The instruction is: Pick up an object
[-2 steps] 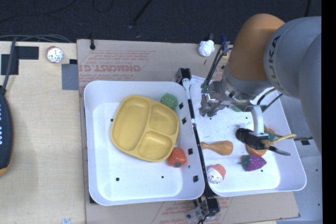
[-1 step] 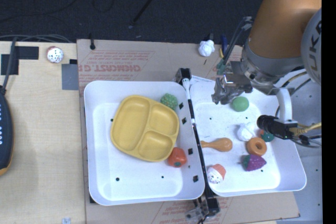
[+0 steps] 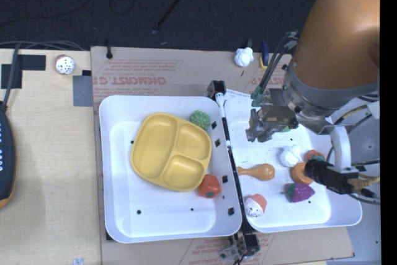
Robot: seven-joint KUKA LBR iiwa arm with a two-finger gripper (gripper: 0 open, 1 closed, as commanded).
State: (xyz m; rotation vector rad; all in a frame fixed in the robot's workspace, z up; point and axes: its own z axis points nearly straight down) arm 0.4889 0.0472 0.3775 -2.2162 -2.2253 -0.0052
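Observation:
My gripper [image 3: 259,132] hangs over the upper left part of the right bin [image 3: 338,217], above bare white floor. Nothing shows in it. Below it lies an orange gourd-shaped toy [image 3: 257,172]. To its right are a white object [image 3: 289,156] and an orange piece [image 3: 303,170], with a purple bunch of grapes [image 3: 299,192] further down. A red and white toy [image 3: 255,205] rests near the bin's lower left corner.
The left bin [image 3: 118,195] holds a yellow divided plate [image 3: 172,151], a green toy [image 3: 200,119] at its upper right and a red toy [image 3: 209,186] at its lower right. The arm's bulk covers the right bin's upper right. A white ball [image 3: 244,57] lies beyond the bins.

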